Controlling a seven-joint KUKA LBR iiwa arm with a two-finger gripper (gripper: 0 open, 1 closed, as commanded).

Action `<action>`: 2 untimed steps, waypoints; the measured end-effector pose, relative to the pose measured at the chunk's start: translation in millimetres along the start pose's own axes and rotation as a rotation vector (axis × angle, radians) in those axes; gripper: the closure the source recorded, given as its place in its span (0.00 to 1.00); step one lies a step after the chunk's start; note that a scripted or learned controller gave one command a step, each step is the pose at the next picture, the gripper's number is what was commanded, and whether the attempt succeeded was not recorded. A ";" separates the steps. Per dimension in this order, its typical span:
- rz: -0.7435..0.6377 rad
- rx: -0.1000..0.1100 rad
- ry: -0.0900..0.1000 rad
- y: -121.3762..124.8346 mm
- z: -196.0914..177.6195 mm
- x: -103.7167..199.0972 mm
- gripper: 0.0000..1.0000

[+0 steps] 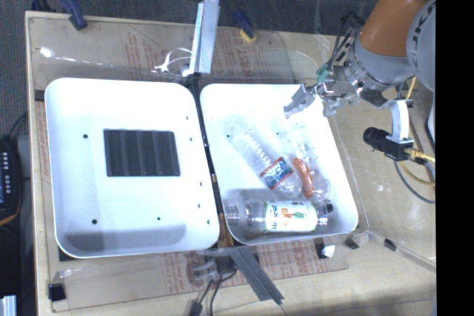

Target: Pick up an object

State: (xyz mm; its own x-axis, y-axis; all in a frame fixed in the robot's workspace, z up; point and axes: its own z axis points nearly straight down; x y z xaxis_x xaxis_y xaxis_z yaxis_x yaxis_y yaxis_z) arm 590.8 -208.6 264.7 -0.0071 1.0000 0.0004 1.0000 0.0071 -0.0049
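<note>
A: Starting wide. The table (385,203) is carrying two white bins side by side. The left bin (74,159) is holding a dark ribbed panel (141,152); the right bin (222,111) is holding the bottles.

B: And the arm (392,26)?

A: It is reaching in from the right, with the pincer (302,101) hanging over the right bin's far right corner. Its tips are looking slightly parted with nothing between them, so I am reading it as released and holding nothing.

B: Which bottle is nearest?

A: The clear bottle (259,152), lying below and left of the pincer, long axis running diagonally from the bin's upper left toward its lower right. Beside it an orange-tinted one (309,175) is lying close by. Along the near wall a labelled bottle (285,214) is lying crosswise, farthest off.

B: So the move?

A: I am judging it needs to travel down and leftward, closing across the clear bottle's narrow width.
</note>
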 end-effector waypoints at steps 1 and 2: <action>-0.096 0.001 0.000 -35.4 98.4 -0.8 0.00; -0.177 0.000 0.003 -43.3 174.6 1.7 0.00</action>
State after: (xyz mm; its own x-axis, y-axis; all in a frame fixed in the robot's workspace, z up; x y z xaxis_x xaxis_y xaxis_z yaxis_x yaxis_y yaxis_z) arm 546.6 -207.1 90.3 -0.1834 0.9830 0.0038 0.9830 0.1834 -0.0044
